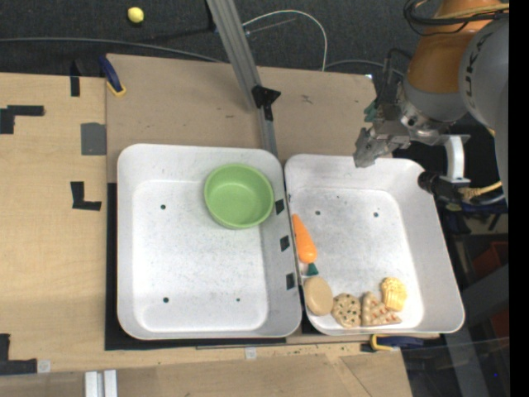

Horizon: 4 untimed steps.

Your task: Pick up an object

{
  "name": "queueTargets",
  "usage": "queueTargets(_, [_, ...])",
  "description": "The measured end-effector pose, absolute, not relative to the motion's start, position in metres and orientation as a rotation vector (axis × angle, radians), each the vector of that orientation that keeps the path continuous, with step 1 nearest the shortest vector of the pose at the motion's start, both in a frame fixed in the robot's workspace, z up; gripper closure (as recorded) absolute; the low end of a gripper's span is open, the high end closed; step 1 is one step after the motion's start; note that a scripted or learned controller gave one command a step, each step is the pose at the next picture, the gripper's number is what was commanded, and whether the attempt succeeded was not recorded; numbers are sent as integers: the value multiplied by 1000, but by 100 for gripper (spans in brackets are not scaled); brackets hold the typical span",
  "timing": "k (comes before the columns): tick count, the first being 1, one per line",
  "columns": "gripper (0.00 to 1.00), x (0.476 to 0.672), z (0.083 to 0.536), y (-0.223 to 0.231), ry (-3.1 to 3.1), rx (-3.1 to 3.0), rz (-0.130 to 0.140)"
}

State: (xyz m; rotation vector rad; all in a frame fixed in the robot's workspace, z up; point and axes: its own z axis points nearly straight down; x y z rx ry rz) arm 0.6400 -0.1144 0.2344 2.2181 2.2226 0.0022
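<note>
In the right bin (pixel 413 222) an orange carrot (pixel 304 239) lies against the left wall. Along the front wall sit a beige potato-like piece (pixel 318 295), a spotted cookie (pixel 346 308), a waffle-like piece (pixel 376 311) and a yellow corn piece (pixel 393 292). A green bowl (pixel 239 195) stands at the back right of the left bin (pixel 165 246). My gripper (pixel 368 152) hangs above the back rim of the right bin, far from all the objects, with nothing seen in it.
A grey metal pole (pixel 235 44) slants down to the gap between the bins. A small yellow ball (pixel 135 14) lies on the dark floor at the far back left. Cables run behind the bench.
</note>
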Motion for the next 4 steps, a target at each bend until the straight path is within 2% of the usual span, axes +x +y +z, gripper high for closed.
queueTargets(1, [100, 626, 232, -68, 2229, 2217, -1])
queueTargets(4, [100, 552, 214, 73, 2230, 2218, -4])
